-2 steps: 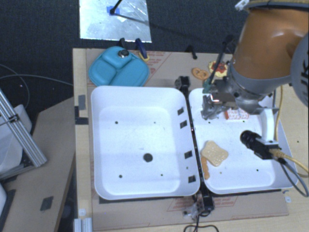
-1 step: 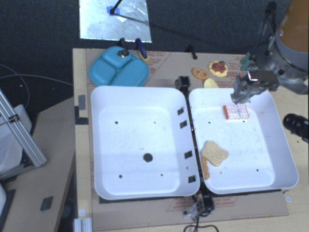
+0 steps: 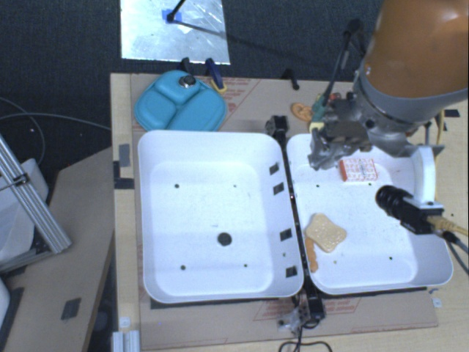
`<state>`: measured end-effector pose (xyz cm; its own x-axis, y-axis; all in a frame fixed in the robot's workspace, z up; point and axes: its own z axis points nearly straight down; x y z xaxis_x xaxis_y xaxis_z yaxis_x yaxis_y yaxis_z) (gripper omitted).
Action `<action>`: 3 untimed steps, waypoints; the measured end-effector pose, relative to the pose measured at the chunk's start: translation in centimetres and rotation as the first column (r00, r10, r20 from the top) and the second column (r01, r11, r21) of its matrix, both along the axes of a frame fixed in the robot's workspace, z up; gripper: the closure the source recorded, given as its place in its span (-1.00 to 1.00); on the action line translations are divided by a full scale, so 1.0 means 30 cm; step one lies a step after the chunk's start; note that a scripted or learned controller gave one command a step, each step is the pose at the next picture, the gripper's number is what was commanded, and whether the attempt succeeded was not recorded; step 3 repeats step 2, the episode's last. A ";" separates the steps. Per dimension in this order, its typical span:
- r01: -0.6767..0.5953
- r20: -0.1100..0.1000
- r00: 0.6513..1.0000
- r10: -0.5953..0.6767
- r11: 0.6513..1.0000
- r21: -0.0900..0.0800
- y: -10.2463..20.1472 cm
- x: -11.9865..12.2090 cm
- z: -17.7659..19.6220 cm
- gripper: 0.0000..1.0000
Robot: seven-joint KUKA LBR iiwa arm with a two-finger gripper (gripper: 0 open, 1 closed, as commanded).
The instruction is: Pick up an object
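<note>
1. Cardboard-topped bench (image 3: 253, 97) bears two white bins; the gripper (image 3: 321, 156) hangs over the right bin (image 3: 366, 218).
2. Whether it is clenched or released cannot be told.
3. A red-patterned packet (image 3: 357, 170) lies just beside it; a toast-shaped piece (image 3: 325, 232) lies below it.

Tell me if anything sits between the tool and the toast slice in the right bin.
Nothing visible: bare bin floor separates the tool from the toast slice. The red-patterned card lies off to the side.

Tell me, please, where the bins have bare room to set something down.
Left bin: bare all round a small disc. Right bin: free in the front corner right of the toast; crowded at the back by the gripper and red card.
</note>
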<state>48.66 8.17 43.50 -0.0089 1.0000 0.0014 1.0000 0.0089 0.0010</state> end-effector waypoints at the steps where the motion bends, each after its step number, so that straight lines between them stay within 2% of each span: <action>1: -0.001 0.004 1.000 0.001 1.000 0.001 0.226 0.054 0.028 1.00; 2: 0.016 -0.008 1.000 -0.016 1.000 -0.004 -0.020 -0.004 -0.263 1.00; 3: 0.016 -0.008 1.000 -0.016 1.000 -0.004 -0.020 -0.004 -0.263 1.00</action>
